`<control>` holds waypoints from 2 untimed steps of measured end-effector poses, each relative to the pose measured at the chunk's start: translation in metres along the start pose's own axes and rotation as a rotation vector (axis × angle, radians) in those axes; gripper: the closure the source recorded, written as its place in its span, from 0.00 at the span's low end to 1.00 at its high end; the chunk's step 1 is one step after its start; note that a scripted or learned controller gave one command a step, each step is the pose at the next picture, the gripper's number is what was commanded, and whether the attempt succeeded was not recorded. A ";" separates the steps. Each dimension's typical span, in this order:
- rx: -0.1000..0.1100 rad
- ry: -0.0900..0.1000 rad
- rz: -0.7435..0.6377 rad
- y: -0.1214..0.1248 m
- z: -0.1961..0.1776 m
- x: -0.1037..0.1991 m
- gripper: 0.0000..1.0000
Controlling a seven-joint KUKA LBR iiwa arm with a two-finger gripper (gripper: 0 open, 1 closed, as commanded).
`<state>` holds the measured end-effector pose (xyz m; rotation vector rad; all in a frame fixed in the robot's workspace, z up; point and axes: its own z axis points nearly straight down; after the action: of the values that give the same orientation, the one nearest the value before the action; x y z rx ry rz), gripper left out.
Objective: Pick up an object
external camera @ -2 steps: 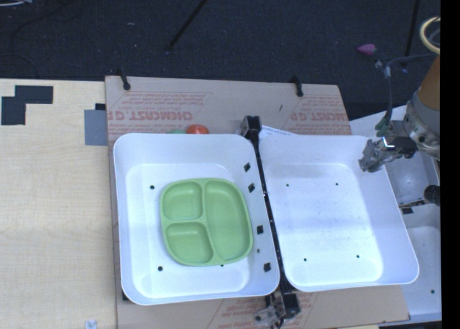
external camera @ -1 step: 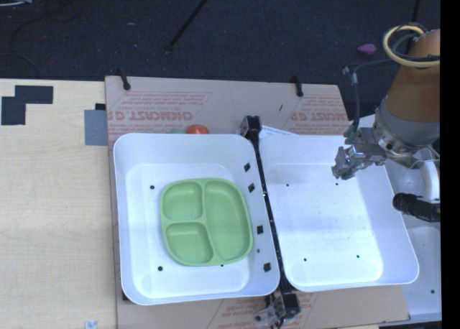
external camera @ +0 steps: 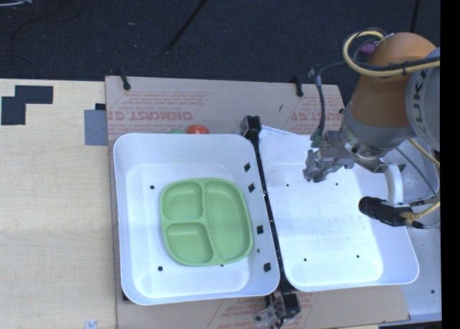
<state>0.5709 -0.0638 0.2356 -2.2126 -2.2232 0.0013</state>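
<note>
Green divided plate (external camera: 206, 221) lies untouched in the left bin (external camera: 136, 155); the gripper (external camera: 318, 167) hovers over the right bin (external camera: 402, 266), its state unclear, nothing lifted yet.

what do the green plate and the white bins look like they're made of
Green plate: likely molded plastic, matte, with soft rounded dividers and an even pale color. Left bin and right bin: probably thin formed plastic, smooth, slightly glossy, with rounded rims.
</note>
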 end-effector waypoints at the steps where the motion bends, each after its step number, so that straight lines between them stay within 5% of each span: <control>1: 0.000 -0.001 0.001 0.003 0.003 0.043 1.00; 2: 0.002 -0.002 0.002 0.004 0.015 0.092 1.00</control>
<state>0.5747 0.0280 0.2206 -2.2152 -2.2208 0.0051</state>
